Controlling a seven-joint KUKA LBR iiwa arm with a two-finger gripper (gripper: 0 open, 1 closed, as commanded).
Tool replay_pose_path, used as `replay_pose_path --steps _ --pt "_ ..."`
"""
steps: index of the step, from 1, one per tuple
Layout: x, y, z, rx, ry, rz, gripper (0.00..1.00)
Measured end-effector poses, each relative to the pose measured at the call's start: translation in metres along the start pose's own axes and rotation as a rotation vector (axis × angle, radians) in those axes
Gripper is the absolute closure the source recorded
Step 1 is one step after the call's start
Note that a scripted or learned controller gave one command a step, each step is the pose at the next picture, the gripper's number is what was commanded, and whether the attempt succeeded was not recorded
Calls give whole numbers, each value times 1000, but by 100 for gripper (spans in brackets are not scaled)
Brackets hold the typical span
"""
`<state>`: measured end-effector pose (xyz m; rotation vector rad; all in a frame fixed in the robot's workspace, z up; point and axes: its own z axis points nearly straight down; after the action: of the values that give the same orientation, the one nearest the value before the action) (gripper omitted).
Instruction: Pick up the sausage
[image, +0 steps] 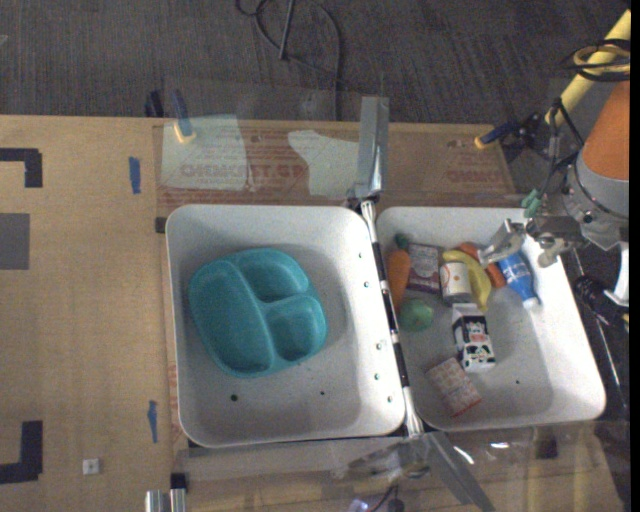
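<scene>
A: Sausage first: where is it?

B: Coming to it. Left bin (190, 400) holds a teal plate (258, 310). Right bin (570, 385) is crowded: carrot (398, 275) at its left wall, lime (417, 316) below it, then a carton (473, 341) and a banana (472, 270). The sausage (494, 273) looks to be the reddish piece tucked against the banana's right side, touching a blue bottle (517, 278).

A: And the gripper (520, 238)?

B: It hangs just above the bottle's top, at the bin's far right corner. Apart or together, I can't tell from this angle. Nothing visibly held.

A: So which step?

B: The approach, I'd judge; no grasp yet.

A: Next move?

B: A short shift left and down onto the sausage. It's tight there, so banana and bottle could get nudged or grabbed instead.
</scene>
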<state>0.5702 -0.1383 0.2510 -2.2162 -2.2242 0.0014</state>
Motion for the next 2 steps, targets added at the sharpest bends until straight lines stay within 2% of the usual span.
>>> replay_pose_path --steps 1,2 --pt "10 66 144 -5 -2 89 0" --pt "-27 85 155 -19 -2 56 0"
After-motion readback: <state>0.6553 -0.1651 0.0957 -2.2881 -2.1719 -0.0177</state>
